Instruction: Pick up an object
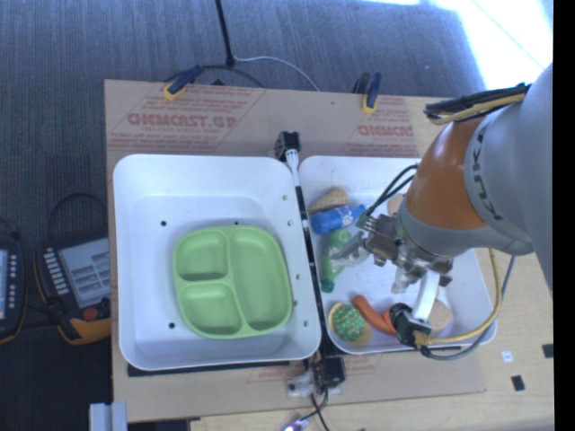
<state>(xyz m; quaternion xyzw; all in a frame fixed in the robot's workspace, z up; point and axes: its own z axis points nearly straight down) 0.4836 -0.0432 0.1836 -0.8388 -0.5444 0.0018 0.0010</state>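
The right bin (467, 330) holds several small items. A tan piece (329, 198) and a blue object (333, 218) lie at its upper left, with a green item (340, 241) just below them. An orange carrot (372, 313) and a round yellow-green toy (349, 323) lie along the near edge. My gripper (352, 248) hangs over the left half of this bin, right above the green item. The wrist and the glare blur how it stands against that item. I see nothing lifted clear of the bin floor.
The left bin (144, 205) holds a green divided plate (234, 279). A black divider rail (304, 241) runs between the bins. A tan block (441, 315) peeks out under the arm's cables. A handheld controller (76, 277) lies left of the bench.
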